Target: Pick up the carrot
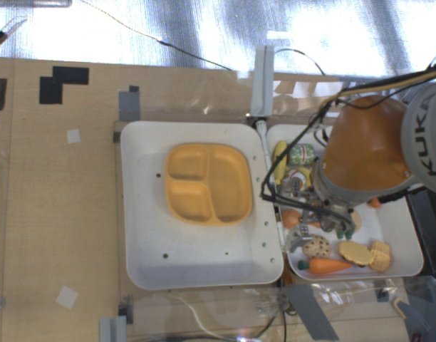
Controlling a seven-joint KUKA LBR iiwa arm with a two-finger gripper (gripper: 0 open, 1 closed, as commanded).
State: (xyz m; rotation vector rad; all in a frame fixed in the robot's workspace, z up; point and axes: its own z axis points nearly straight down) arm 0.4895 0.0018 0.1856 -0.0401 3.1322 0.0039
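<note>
Nothing is lifted yet: the carrot [330, 266] lies at the gripper's [325, 223] six o'clock, finger state I cannot tell.

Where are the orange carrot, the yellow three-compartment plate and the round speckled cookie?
orange carrot [330, 266], camera view, middle of its body
yellow three-compartment plate [239, 179], camera view, right rim
round speckled cookie [316, 246], camera view, centre of its top
</note>
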